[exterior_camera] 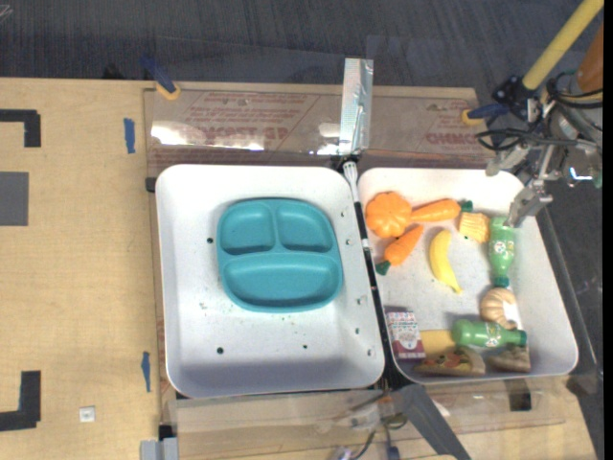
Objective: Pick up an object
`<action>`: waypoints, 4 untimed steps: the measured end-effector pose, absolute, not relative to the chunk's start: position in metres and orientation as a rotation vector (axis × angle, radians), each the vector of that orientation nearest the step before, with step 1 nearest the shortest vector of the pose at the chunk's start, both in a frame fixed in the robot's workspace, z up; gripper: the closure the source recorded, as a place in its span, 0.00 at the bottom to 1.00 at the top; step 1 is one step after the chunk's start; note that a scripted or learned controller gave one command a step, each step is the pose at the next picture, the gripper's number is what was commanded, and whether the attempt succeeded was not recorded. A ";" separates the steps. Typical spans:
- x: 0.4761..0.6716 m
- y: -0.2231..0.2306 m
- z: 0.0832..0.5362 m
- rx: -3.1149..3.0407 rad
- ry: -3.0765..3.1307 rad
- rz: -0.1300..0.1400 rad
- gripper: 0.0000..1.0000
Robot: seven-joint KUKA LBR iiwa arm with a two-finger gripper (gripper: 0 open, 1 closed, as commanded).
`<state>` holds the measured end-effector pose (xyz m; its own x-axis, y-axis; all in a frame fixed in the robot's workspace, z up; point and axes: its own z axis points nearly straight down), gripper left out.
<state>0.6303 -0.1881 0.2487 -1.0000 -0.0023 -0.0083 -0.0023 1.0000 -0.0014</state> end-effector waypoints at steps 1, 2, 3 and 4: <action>0.618 -0.202 0.131 -0.011 3.145 0.003 0.00; 0.572 -0.159 0.089 0.110 3.128 -0.002 0.00; 0.552 -0.138 0.089 0.332 3.111 -0.001 0.00; 0.621 -0.170 0.147 0.422 3.099 -0.002 0.00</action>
<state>0.6214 -0.1702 0.1466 -0.9634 0.2676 -0.0138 0.2676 0.9635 0.0008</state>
